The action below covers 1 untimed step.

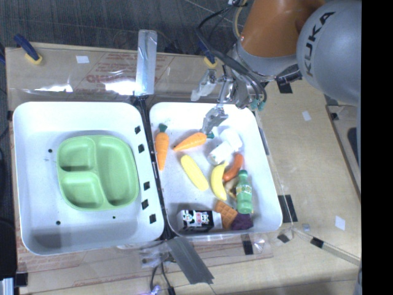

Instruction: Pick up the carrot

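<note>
Two carrots lie in the right bin [265, 165]. One carrot [190, 141] lies slantwise near the bin's back. The other carrot [161, 150], with a green top, lies along the left wall. My gripper [203, 110] hangs open over the back of the right bin, just above and to the right of the slanting carrot. Its lower finger [214, 119] ends close to that carrot's right end, and I cannot tell whether they touch. Nothing sits between the fingers.
The right bin also holds a white object [225, 145], two yellow fruit pieces [194, 172] [218, 182], a green bottle [244, 192], a small orange-red piece [233, 166] and a black-and-white carton [196, 219]. A green divided plate [97, 172] lies in the left bin [31, 165].
</note>
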{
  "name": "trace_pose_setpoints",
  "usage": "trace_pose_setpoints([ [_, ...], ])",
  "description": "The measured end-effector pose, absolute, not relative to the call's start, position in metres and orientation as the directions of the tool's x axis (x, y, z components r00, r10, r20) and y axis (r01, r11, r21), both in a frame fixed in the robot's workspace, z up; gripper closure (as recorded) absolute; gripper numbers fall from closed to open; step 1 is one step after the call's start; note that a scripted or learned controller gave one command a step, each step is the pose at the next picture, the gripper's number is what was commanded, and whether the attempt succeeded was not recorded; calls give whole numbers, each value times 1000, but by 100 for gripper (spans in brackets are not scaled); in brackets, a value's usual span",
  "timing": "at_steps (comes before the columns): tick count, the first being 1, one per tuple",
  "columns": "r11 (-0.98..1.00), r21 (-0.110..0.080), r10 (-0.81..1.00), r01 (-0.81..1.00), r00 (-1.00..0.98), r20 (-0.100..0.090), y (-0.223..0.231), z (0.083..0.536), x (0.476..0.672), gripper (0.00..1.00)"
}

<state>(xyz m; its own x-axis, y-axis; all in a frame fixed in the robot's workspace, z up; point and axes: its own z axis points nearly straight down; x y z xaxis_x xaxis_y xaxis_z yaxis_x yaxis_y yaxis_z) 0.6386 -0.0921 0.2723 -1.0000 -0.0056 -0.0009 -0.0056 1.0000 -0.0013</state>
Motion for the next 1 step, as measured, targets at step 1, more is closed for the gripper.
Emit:
trace_pose_setpoints([
  [1,1000,1,4,4,-1000,11,-96,146,648,0],
])
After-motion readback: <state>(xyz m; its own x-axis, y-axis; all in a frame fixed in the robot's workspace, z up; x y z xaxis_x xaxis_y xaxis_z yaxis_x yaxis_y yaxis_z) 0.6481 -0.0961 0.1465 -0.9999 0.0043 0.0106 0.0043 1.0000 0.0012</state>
